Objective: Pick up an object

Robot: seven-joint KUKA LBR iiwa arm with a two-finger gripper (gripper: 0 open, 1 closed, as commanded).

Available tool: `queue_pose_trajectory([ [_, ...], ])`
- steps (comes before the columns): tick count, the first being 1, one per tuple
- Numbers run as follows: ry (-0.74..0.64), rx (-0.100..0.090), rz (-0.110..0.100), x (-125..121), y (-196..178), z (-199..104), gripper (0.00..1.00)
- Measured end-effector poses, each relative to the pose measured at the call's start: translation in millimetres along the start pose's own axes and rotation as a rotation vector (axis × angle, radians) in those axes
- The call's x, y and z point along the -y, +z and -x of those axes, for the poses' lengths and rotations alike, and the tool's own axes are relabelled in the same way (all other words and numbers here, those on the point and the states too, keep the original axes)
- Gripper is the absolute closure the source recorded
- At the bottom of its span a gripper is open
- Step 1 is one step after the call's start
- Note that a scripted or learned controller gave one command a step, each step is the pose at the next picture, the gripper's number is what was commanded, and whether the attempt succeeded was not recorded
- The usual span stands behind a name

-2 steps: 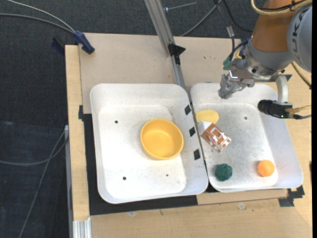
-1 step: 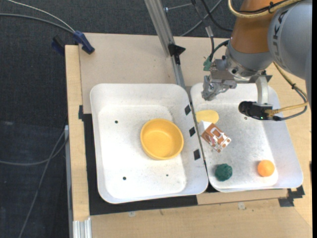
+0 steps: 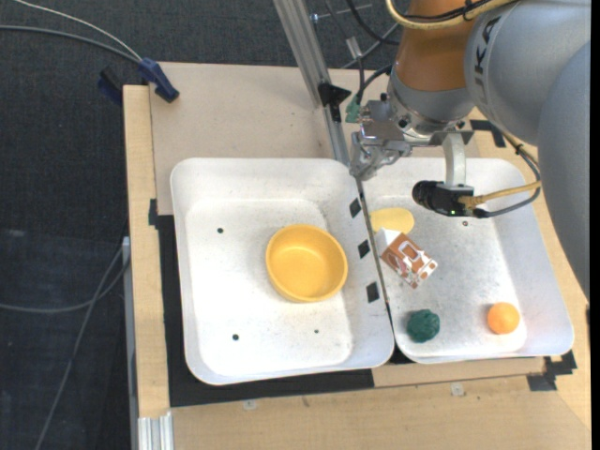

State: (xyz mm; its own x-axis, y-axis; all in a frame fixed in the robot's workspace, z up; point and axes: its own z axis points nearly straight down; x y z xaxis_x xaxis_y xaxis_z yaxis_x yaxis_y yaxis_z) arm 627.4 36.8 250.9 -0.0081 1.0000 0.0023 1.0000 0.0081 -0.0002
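Objects lie in the right bin; whether the jaws are parted, I cannot tell.

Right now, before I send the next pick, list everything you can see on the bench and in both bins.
bowl: one, yellow, left bin, near its middle
flat disc: one, pale yellow, right bin, upper left
small box: one, white and brown, right bin, just below the disc
ball: one, dark green, right bin, lower left
ball: one, orange, right bin, lower right
clip: one, blue, bench's far left corner
hand: one, grey, above the bins' shared edge at the back
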Motion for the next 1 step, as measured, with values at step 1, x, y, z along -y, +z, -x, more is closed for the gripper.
queue_pose_trajectory([
  [1, 0.0, 0.0, -0.014, 6.0, 11.8, -51.8, 1.0],
])
